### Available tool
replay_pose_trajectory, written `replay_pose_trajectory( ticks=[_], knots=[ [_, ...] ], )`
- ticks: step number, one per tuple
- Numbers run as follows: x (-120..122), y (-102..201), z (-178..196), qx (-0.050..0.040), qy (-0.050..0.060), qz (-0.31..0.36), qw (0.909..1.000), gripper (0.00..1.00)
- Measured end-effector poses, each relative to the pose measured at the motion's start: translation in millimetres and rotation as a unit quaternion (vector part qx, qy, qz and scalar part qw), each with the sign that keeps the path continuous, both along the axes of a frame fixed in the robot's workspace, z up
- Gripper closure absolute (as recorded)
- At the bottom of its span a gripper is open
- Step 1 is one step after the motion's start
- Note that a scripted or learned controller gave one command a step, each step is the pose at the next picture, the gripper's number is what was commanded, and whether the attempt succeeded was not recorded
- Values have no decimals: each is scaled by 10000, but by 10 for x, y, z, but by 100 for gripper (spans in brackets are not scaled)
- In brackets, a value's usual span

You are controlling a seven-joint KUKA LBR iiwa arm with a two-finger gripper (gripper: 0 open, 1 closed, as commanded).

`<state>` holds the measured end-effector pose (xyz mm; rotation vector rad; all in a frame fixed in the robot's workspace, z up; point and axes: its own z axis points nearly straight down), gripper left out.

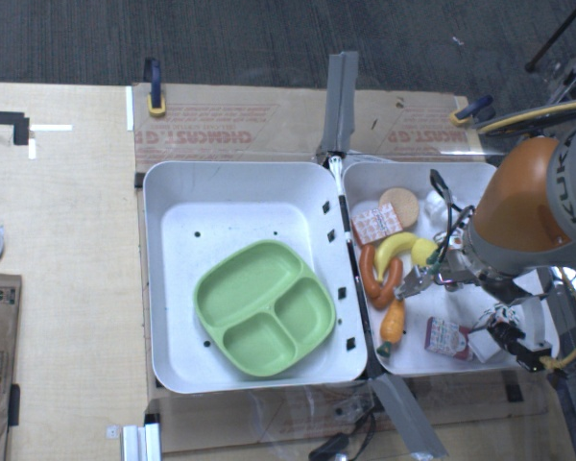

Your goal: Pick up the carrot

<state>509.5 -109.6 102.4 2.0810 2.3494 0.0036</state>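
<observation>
Item 1, carrot [393,322]: small, orange, with a greenish tip, lying at the lower left of the right bin [403,365], close to its left wall. It is judged light, stiff and smooth, likely a plastic toy, so some slip may be expected. Hold is best taken across the thick middle, not the tapered end.

Item 2, packet [447,338]: pink and white, lying lower centre of the same bin, near the carrot but apart from it.

Item 3, gripper [420,281]: seen just above the carrot, beside the sausage [378,275] and banana [400,250]. Whether it is released or clenched cannot be told; nothing is seen grasped.

Item 4, further contents: a red-printed wrapper [375,223] and a round tan biscuit [399,205] toward the upper part of the bin.

Item 5, left bin [173,257]: a green divided plate [264,305] is carried.

Item 6, counter [58,219]: pale wood, with cardboard under the bins and clamps at the far edge. Dark carpet is seen beyond.
</observation>
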Motion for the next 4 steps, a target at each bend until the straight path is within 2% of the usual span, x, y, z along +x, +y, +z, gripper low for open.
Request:
replay_pose_trajectory(
  ticks=[1, 2, 3, 4],
  knots=[
    [-177, 129, -110, 3, 27, 748, 9972, 0],
    [-170, 121, -23, 3, 21, 730, 9973, 100],
    [-171, 120, -23, 2, 22, 732, 9973, 0],
    [-313, -38, -106, -5, 14, 4167, 9090, 0]
  ],
)
